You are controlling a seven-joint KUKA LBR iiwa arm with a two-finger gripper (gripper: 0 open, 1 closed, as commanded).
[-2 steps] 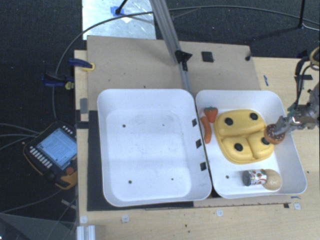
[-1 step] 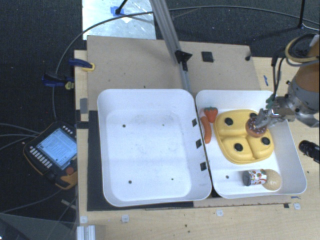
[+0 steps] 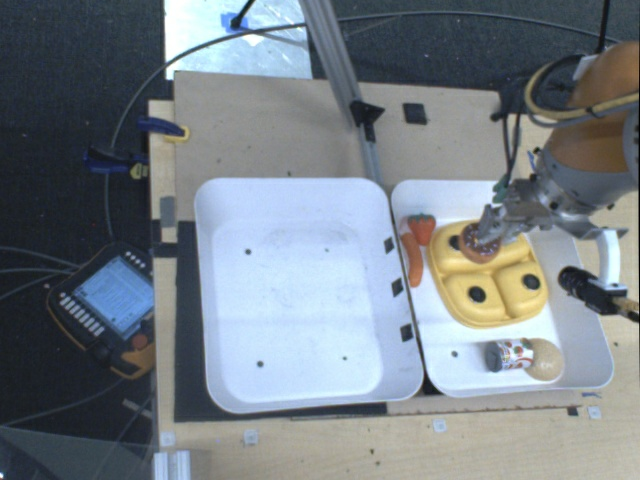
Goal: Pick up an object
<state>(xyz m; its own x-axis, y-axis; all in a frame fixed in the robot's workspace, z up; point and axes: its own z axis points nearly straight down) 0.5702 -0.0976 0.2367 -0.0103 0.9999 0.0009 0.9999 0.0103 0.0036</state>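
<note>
The yellow toy [image 3: 490, 283] sits right under the gripper [image 3: 487, 236], in the right bin [image 3: 590, 353]. It is a lumpy yellow thing with three dark holes, like a little tray. The gripper is down on the top end of it, the end farthest from the camera, where a small brown ring shape shows. The gripper's tips are hidden in a dark blur there, so I cannot tell if it is spread or pinching anything. I cannot say it holds the toy.

The toy's long side runs from the gripper toward the front of the bin, slanting a little to the right. So most of the toy lies nearer to the camera than the gripper does. I think the next move depends on this: the gripper is at one end, not over the middle.

In front of the gripper, past the yellow toy, a small can [image 3: 512, 356] lies on its side with a tan ball [image 3: 545, 360] touching it.

To the gripper's left, an orange carrot [image 3: 415, 248] lies near the yellow toy, pointing front to back.

Much farther left is the left bin [image 3: 215, 298]. Both bins rest on the desk [image 3: 270, 123].
</note>
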